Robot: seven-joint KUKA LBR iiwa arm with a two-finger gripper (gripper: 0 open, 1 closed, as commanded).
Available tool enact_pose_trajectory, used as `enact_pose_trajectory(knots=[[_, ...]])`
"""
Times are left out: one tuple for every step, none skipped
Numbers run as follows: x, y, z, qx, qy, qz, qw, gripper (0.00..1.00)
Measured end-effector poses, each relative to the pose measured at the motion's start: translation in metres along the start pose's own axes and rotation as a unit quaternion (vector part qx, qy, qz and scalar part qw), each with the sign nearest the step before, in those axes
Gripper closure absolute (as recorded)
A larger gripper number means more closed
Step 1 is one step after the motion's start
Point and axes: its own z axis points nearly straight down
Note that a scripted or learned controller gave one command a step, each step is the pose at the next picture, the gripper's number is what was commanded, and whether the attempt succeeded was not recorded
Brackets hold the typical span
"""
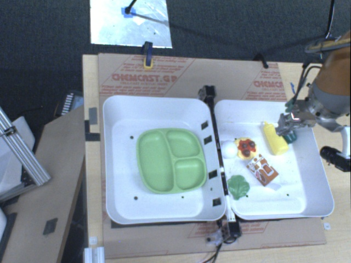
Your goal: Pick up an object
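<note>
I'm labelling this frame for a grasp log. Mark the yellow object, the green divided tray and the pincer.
yellow object [273,138]: camera view, middle of its body.
green divided tray [155,163]: camera view, its large left compartment.
pincer [287,129]: camera view, at its fingertips.

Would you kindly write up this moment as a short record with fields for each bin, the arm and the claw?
left bin: white shallow bin holding a green three-compartment plastic tray
right bin: white shallow bin holding a yellow bottle-shaped toy, a red and yellow round toy, a brown and white box, a green leafy toy and a small white ball
arm: enters from the right
claw: at the yellow toy's right side; grip unclear
</note>
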Motion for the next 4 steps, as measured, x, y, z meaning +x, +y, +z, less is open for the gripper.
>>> enact_pose_trajectory(knots=[[0.041,0.015,-0.006,0.0,0.0,0.0,1.0,1.0],[0.095,0.023,-0.011,0.0,0.0,-0.001,1.0,1.0],[0.155,0.042,-0.017,-0.001,0.001,-0.001,1.0,1.0],[0.213,0.059,-0.019,-0.001,0.001,0.0,1.0,1.0]])
